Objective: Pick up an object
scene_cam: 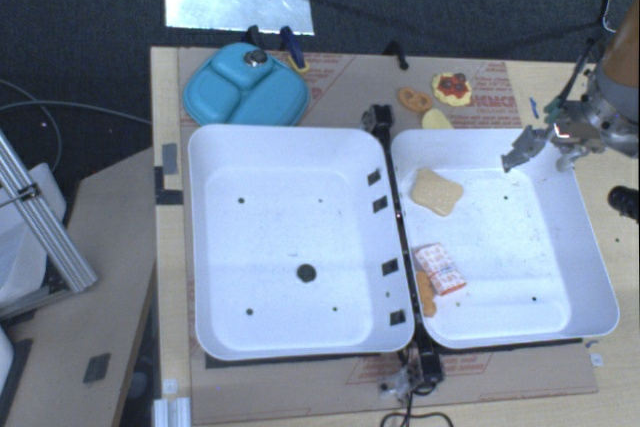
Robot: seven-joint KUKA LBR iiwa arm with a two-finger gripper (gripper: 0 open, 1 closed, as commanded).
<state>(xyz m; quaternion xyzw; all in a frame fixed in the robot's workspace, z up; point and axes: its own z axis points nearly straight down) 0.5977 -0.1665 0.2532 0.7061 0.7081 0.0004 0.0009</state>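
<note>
Currently the gripper [540, 147] hangs over the upper right corner of the right bin [590, 285], at the arm's wrist end near the view's right edge. Nothing lies between its fingers; whether the jaws are released or clenched cannot be told at this size and angle. Three candidate objects lie in the right bin. The bread slice [437, 191], tan and roughly square, rests flat on the bin floor near the upper left, with no marked long axis. The packet [440, 267], red and white, lies lower against the divider side, its long axis running from upper left to lower right. An orange piece [427, 296] touches or just underlies the packet's lower edge. The bread slice is the nearest candidate: it lies to the view's left of the gripper and slightly toward the view's bottom, well apart from it. A pick would likely call for travel leftward across the bin, then descent.
</note>
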